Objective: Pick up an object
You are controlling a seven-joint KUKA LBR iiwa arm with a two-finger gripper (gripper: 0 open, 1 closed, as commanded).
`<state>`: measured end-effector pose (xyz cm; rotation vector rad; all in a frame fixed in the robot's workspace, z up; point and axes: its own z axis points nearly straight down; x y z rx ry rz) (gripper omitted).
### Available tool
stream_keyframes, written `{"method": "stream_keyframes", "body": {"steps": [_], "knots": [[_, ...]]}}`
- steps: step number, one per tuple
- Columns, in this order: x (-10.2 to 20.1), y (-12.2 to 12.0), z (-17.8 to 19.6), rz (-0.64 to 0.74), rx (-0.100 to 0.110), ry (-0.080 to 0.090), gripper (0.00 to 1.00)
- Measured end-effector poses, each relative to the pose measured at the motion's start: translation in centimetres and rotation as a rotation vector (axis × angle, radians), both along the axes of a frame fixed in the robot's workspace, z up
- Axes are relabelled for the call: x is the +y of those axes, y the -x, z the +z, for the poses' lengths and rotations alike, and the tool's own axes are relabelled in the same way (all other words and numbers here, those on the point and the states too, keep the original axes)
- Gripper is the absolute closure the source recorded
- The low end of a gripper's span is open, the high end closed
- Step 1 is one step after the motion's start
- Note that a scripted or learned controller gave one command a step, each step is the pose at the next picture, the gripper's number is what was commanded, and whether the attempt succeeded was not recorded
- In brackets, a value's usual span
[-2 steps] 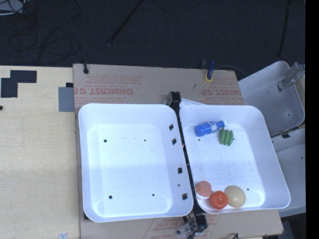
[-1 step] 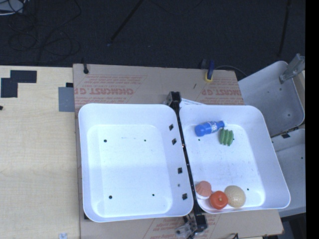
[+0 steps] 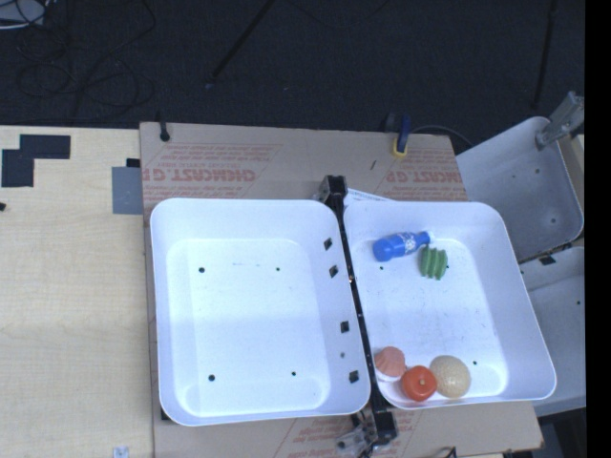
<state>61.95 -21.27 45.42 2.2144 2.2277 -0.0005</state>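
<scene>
Both white bins lie side by side: left bin [image 3: 160, 284], right bin [image 3: 531, 337]. Toward the right bin's back edge lies 1 blue bottle [image 3: 400, 245], on its side. Along its front edge, 3 balls cluster: beige ball [image 3: 450, 375], red ball [image 3: 418, 383], pink ball [image 3: 389, 361]. A green ridged piece [image 3: 433, 261] lies just beside the bottle. I cannot tell the gripper's state.
</scene>
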Motion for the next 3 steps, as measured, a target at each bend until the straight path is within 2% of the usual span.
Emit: {"method": "stream_keyframes", "body": {"steps": [3], "knots": [[0.0,-2.5,6.5,0.000,0.000,0.000,0.00]]}}
